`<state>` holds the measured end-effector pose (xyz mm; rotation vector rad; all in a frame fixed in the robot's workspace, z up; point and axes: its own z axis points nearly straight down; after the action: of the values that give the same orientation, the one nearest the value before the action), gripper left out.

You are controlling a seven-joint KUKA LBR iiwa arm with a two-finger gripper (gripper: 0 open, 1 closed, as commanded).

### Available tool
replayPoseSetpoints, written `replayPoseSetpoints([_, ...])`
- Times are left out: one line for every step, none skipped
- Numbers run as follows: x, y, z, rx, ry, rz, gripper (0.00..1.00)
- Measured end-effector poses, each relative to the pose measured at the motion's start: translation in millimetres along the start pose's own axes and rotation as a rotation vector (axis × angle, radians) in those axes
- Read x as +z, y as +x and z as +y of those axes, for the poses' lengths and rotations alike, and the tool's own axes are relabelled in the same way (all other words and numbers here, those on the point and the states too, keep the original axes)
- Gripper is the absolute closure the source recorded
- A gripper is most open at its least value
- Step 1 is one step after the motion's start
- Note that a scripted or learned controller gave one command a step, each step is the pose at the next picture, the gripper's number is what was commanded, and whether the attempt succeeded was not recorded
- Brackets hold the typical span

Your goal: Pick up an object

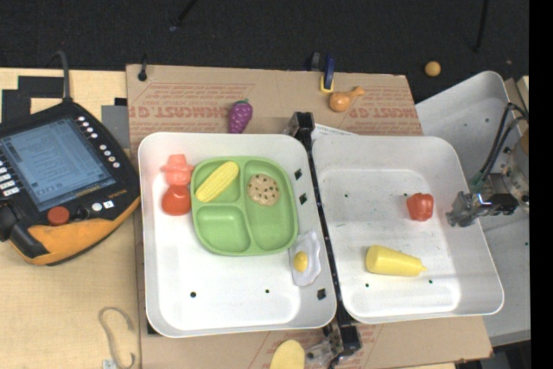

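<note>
A slanted overhead view of a counter (52,307) carrying two shallow white bins side by side. At far left sits a teach pendant (60,177) with a grey screen and an orange underside. Next comes the left bin (225,298), which holds a red and pink toy (176,186) beside a green divided plate (246,225). On the plate lie a yellow corn cob (215,181) and a cookie (263,189). A small fried-egg toy (301,261) rests at this bin's right wall. Behind the bins, on cardboard, are purple grapes (240,115) and an orange pear-shaped toy (343,99). The right bin (389,160) holds a yellow cone-shaped toy (393,262) toward the front and a small red toy (421,206) near its right side. The gripper (458,212) hangs at the right bin's right edge; whether it is wide or narrow cannot be told, and nothing is seen held. The red toy lies just left of it, close but apart, and looks the likeliest target. To pick it well, the arm should move left until centred over the toy, then descend straight and close around its middle
</note>
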<state>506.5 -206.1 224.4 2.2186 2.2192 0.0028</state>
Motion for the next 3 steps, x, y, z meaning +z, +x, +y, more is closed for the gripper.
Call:
replayPoseSetpoints([-3.1,-0.9,0.0,-0.001,0.004,0.002,1.00])
replayPoseSetpoints([-11.7,50.7,18.6,-0.004,0.004,0.003,1.00])
replayPoseSetpoints([-18.5,100.9,35.6,-0.004,0.005,0.003,1.00])
